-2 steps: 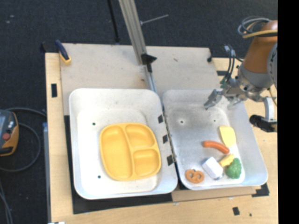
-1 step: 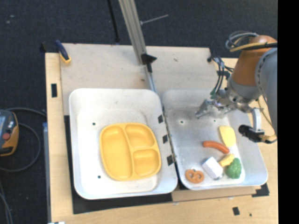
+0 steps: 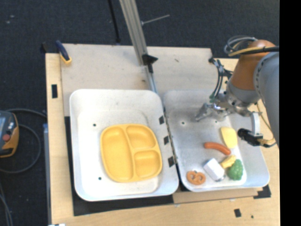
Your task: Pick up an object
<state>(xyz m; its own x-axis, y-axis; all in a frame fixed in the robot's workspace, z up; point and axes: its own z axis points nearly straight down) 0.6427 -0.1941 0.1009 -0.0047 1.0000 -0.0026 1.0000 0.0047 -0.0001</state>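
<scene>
The right bin (image 3: 188,126) holds several toy foods near its front right corner. A pale yellow piece (image 3: 229,136) lies highest, with an orange-red sausage (image 3: 217,147) just below it. Further down sit a white block (image 3: 214,168), a small yellow piece (image 3: 228,161), a green broccoli (image 3: 235,170) and a brown pretzel (image 3: 195,177). My gripper (image 3: 205,112) hangs over the upper middle of the right bin, up and to the left of the yellow piece and apart from all the foods. Nothing shows in its grasp.
The left bin (image 3: 84,112) carries a yellow divided plate (image 3: 130,151) in its lower middle. A grey metal post (image 3: 136,32) rises at the back between the bins. The arm's orange band (image 3: 244,74) and cables crowd the right bin's far right side.
</scene>
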